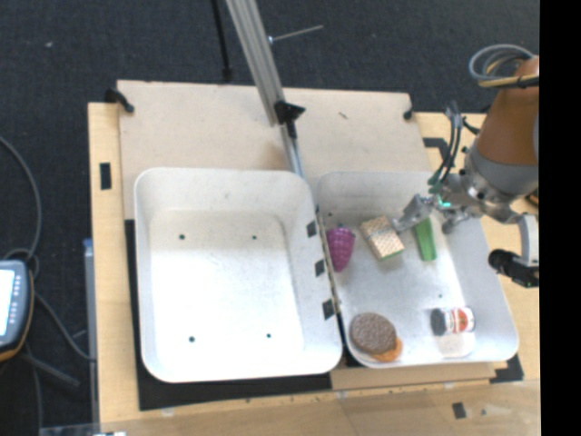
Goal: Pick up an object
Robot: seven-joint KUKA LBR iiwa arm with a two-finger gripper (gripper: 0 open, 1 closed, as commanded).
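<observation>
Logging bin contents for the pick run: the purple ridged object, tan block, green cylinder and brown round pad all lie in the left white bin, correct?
Not quite. The camera view shows the purple ridged object, tan block, green cylinder and brown round pad lying in the right white bin, not the left white bin.

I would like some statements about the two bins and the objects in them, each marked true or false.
1. The green object lies in the right bin. True.
2. The purple object lies in the left bin. False: it lies in the right bin, near its left wall.
3. The pincer is above the right bin. True.
4. The round brown object touches the green one. False: they lie well apart.
</observation>
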